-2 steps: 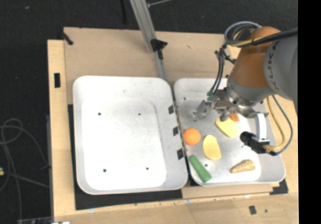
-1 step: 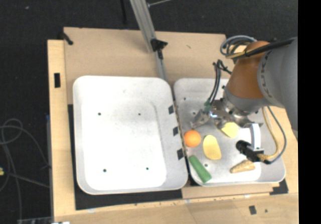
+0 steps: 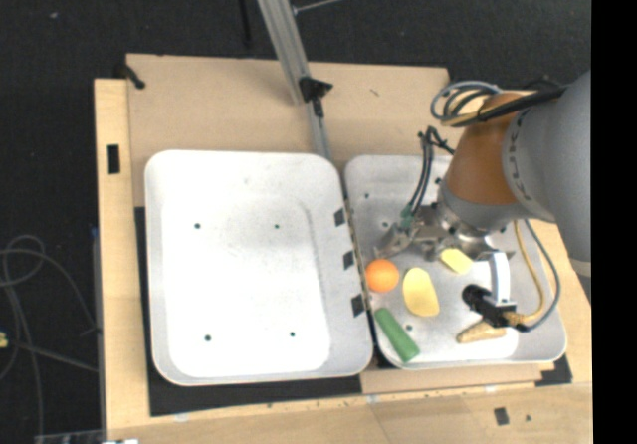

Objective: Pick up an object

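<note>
The gripper is hanging low over the right bin, and I cannot tell from this slanted view how it is set, because the wrist is covering it. Taking the orange ball as the landmark: it is lying near the bin's left wall, just below and left of the gripper. The yellow oval piece is lying just to the right of the ball, almost touching it. The green stick is lying below the ball, tilted. A smaller yellow piece is lying further right. The ball is probably light, smooth and ready to roll, so a hold across its middle seems safest.
</note>
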Motion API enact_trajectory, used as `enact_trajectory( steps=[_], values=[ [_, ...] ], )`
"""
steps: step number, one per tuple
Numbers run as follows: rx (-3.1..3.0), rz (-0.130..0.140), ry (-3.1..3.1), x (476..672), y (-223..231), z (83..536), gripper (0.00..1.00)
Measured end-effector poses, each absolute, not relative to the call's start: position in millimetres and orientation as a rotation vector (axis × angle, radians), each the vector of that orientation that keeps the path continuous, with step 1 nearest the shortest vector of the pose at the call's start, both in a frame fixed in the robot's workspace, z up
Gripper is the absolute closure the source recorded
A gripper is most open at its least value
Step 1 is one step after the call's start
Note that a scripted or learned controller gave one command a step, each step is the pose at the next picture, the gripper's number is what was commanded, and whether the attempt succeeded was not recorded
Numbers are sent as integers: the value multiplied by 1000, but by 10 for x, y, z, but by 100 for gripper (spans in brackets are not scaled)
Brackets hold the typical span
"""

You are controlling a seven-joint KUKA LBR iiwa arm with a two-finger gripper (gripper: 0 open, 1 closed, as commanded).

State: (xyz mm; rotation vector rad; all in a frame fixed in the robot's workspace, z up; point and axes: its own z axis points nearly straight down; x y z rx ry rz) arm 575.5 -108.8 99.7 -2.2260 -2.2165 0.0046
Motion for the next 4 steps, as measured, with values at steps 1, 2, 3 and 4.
enact_trajectory(
  steps=[1,2,3,4],
  values=[
    [-2237,-4,-2210,5769,-1091,1122,100],
    [-2219,-7,-2231,5745,-1014,1693,100],
    [-2224,-9,-2230,5754,-1021,2345,100],
    [-2222,-7,-2230,5771,-1033,2887,100]
  ],
)
